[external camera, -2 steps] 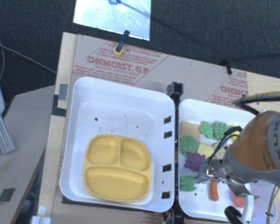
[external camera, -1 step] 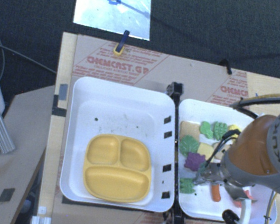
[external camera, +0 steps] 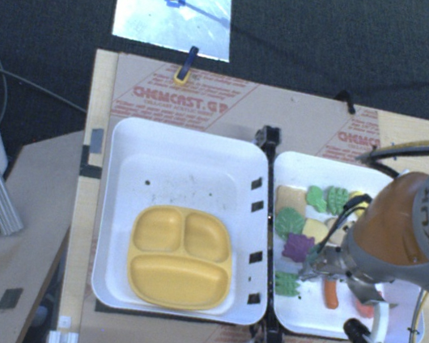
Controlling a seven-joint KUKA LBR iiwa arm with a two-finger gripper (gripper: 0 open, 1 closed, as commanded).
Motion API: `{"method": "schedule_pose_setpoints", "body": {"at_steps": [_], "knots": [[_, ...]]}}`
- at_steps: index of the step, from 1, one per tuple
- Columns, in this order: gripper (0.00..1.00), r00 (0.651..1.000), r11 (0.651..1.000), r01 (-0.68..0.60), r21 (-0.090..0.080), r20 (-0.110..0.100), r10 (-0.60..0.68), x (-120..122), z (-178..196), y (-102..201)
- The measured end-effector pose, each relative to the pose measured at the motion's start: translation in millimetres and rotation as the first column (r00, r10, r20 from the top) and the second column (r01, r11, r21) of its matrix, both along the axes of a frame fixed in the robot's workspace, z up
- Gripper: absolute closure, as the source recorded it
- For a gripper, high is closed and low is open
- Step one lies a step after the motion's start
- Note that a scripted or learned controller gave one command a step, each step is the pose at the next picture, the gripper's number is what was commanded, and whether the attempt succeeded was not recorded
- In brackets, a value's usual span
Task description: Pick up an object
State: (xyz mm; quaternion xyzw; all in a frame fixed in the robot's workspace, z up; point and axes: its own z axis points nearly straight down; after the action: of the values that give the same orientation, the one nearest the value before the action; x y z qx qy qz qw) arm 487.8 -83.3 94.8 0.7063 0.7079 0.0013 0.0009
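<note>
Objects: small toy pieces in right bin (external camera: 394,342) — green pieces (external camera: 326,199) at far side, green piece (external camera: 289,221) mid-left, purple piece (external camera: 297,246) just near of it, green piece (external camera: 286,283) at near-left, orange piece (external camera: 330,294) near centre, red piece (external camera: 364,308) to its right.
Gripper: gripper (external camera: 315,268) low over right bin, between purple and orange pieces; finger state cannot tell, nothing seen held.
Arm: grey with orange band, reaching in from right, covering right half of bin.
Left bin (external camera: 194,148): holds yellow divided tray (external camera: 180,256), near side.

Small toys in the right bin (external camera: 279,318): green leafy pieces (external camera: 326,199), purple piece (external camera: 297,246), orange carrot-like piece (external camera: 331,295).
</note>
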Motion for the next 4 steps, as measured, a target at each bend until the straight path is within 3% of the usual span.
{"method": "schedule_pose_setpoints", "body": {"at_steps": [1, 2, 4], "knots": [[1.0, 1.0, 1.0, -0.001, 0.0, 0.002, 0.001, 0.9, 10.2, 0.1], [1.0, 1.0, 1.0, 0.002, 0.0, -0.002, -0.002, -1.2, -11.0, -0.2], [1.0, 1.0, 1.0, -0.002, 0.001, 0.002, 0.002, 0.8, 10.2, 0.1]]}}
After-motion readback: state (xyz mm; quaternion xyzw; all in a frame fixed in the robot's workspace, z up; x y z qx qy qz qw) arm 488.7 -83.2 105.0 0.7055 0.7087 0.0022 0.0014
